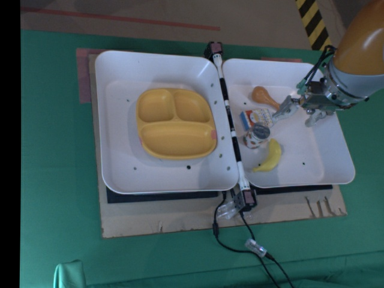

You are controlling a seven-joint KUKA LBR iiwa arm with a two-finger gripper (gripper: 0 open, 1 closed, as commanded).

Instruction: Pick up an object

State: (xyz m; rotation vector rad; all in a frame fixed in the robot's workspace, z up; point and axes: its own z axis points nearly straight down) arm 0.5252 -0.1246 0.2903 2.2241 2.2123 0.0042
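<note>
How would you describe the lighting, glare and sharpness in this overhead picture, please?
In the camera view, light is soft and even: the two shallow white plastic bins look bright with faint sheen on their rims, not blown out; the yellow three-compartment plastic plate casts a thin shadow; the curved yellow banana is slightly soft; the metal end effector and the orange band are mildly blurred.

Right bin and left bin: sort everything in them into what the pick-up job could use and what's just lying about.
Job:
- end effector, over the right bin
- drumstick toy
- small carton
- jar
- banana

Lying about:
- yellow divided plate in the left bin
- cables on the green mat
</note>
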